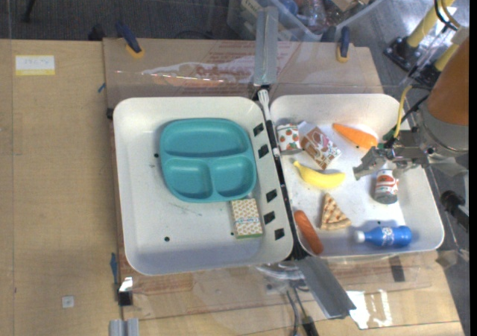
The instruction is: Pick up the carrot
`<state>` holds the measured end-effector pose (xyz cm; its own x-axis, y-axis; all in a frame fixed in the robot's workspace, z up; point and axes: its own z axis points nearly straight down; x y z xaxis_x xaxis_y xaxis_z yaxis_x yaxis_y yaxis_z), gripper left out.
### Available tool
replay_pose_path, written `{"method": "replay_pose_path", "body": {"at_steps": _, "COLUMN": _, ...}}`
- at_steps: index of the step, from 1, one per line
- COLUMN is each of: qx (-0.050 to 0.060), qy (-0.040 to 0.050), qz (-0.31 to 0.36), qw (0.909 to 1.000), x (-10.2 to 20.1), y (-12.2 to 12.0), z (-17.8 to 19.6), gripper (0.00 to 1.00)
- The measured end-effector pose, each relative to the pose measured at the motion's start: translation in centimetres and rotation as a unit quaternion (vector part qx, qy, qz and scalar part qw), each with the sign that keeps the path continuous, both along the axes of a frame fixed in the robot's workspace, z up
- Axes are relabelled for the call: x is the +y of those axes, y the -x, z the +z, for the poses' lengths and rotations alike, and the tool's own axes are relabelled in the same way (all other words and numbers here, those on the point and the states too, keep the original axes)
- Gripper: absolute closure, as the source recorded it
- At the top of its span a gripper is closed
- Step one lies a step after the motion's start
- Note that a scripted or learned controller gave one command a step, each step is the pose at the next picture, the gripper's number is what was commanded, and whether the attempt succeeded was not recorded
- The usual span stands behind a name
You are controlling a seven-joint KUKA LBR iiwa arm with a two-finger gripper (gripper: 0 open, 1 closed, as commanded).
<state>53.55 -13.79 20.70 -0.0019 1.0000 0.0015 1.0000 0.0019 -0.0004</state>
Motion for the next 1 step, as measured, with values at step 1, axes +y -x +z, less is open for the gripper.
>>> {"method": "replay_pose_path", "body": {"at_steps": 1, "qx": -0.001, "qy": 0.001, "qz": 0.003, "qw": 1.0, "x": 1.06, "y": -9.96, "z": -2.32, "gripper": 0.0}}
